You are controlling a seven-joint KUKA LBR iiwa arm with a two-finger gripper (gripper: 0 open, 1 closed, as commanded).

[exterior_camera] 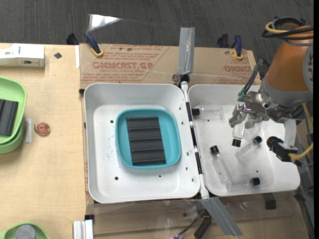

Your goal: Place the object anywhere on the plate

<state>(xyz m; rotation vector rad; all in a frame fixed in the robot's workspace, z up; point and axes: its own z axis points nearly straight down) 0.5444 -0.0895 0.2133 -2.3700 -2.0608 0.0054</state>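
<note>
Two shallow white bins are seen side by side, smooth plastic with rounded corners. The left bin (pixel 99 178) is taken up by the plate (pixel 121 136), a teal rounded square with a glossy raised rim. A black ribbed insert (pixel 145 141) with four chunky ridges is set in the middle of it.

A handful of small clear vials are scattered in the right bin (pixel 281 185). They're see-through tubes, each topped with a little black cap, so mostly just the caps are picked out against the white. One vial (pixel 238 133) is found just under the gripper (pixel 242 119), at about 12 o'clock from the bin's centre, upright-ish with its cap at the lower end. It can't be told whether it's actually gripped or just lying behind, and whether the gripper is open or closed can't be made out either.

Another vial (pixel 222 163) is laid at around 8 o'clock, and a black cap (pixel 255 181) is spotted at 6 o'clock near the front wall. A fourth vial (pixel 207 113) is seen at 10 o'clock by the divider.

The plate is well apart from all of them, off at 9 o'clock.
</note>
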